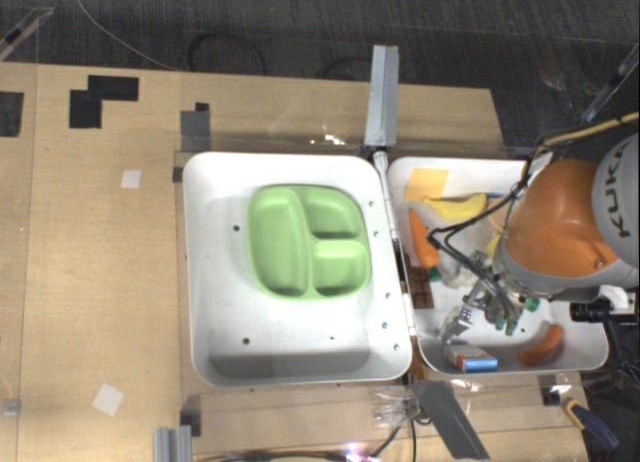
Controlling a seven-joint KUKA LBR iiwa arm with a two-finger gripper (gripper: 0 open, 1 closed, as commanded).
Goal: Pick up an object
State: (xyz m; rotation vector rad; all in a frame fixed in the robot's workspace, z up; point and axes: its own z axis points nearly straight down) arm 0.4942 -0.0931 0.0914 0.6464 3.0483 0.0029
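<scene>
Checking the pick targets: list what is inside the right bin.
In the right bin: a yellow item, an orange piece, a dark brown piece, a red-orange piece, and a small red and blue item. The arm and gripper cover the middle.

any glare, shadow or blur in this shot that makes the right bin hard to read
Camera view: the image is fairly sharp overall. The hand and the small items around it in the right bin are cluttered and too small to read. The arm hides part of that bin. A soft shadow lies along the left bin's near wall, below the green tray.
</scene>
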